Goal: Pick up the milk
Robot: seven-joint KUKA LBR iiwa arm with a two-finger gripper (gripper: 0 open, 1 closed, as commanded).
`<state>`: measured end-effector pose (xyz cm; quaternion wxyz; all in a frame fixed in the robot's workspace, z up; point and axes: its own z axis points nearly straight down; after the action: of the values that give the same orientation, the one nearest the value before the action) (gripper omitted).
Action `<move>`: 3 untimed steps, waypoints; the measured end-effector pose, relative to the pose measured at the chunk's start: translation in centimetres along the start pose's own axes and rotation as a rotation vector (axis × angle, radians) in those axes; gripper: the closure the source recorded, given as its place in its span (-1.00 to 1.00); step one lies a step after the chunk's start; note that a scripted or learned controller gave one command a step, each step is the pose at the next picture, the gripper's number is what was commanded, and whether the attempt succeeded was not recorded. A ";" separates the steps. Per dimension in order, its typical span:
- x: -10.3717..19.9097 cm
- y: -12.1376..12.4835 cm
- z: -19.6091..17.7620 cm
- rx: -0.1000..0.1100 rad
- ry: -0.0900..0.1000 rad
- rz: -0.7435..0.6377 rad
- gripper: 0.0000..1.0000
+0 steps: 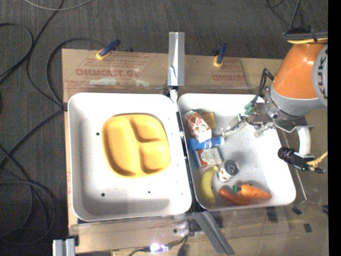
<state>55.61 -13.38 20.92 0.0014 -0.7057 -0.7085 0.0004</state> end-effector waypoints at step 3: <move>1.1 -5.1 7.4 0.001 0.001 -0.124 -1.00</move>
<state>50.48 -12.32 13.53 0.0021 -0.6606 -0.7508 0.0006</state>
